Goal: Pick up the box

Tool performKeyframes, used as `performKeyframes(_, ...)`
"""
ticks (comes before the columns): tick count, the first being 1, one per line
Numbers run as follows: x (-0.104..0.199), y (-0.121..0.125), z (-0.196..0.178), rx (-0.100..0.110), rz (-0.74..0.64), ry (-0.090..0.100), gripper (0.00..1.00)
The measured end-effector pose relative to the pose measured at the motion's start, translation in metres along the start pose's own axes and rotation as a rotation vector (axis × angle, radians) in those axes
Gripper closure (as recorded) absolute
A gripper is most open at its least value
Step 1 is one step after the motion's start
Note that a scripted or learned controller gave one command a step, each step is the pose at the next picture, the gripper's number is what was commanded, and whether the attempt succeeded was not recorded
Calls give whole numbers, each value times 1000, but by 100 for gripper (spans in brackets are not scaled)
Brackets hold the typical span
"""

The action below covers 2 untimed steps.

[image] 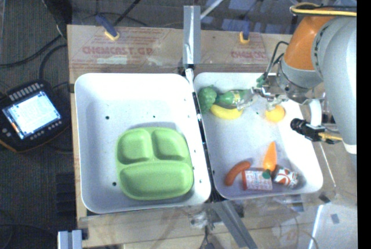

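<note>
The arm (324, 56) reaches in from the right, and its tool (268, 90) hangs over the far end of the right bin (307, 181), close to a yellow lemon-like piece (275, 114) and just beside a green bottle-like item (233, 97). Whether the tool's fingers are apart or together, I cannot tell (they blur into the clutter). The box (257, 180), red and white, lies at the near end of that bin, between a sausage (237, 172) and a small can (286, 177), with a carrot (270, 156) just behind it. A banana (225, 112) and broccoli (207, 97) sit by the divider. The left bin (104, 97) holds a green tray (155, 162).
</note>
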<state>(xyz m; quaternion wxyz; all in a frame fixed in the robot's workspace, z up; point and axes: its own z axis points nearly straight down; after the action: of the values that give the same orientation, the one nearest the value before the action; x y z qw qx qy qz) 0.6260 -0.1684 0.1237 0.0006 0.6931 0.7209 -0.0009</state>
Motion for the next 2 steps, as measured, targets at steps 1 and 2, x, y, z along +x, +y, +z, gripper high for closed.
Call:
performKeyframes(1,19,32,38,42,17,1,0)
performKeyframes(2,40,35,37,36,-68,-16,0)
